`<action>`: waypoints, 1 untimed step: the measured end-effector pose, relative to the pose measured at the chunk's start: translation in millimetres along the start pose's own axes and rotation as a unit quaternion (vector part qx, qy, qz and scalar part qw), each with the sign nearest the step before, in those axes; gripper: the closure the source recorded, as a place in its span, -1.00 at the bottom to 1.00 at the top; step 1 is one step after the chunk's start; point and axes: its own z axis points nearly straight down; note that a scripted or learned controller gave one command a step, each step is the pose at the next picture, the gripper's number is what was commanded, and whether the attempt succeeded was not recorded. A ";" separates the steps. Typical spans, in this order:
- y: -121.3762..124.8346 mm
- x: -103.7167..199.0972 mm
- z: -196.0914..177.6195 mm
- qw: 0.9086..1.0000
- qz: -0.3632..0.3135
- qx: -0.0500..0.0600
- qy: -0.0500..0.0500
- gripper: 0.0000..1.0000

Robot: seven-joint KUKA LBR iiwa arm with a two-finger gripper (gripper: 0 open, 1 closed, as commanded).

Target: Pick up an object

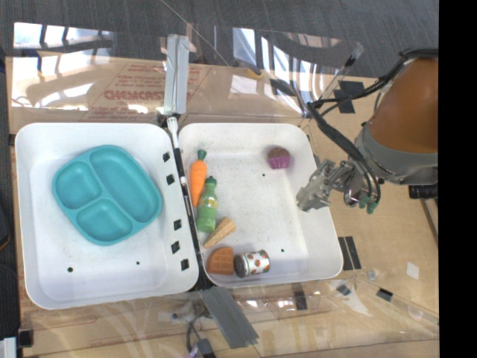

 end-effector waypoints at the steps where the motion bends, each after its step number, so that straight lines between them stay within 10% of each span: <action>1: -4.2 -30.4 -31.3 0.990 -0.138 0.000 -0.001 1.00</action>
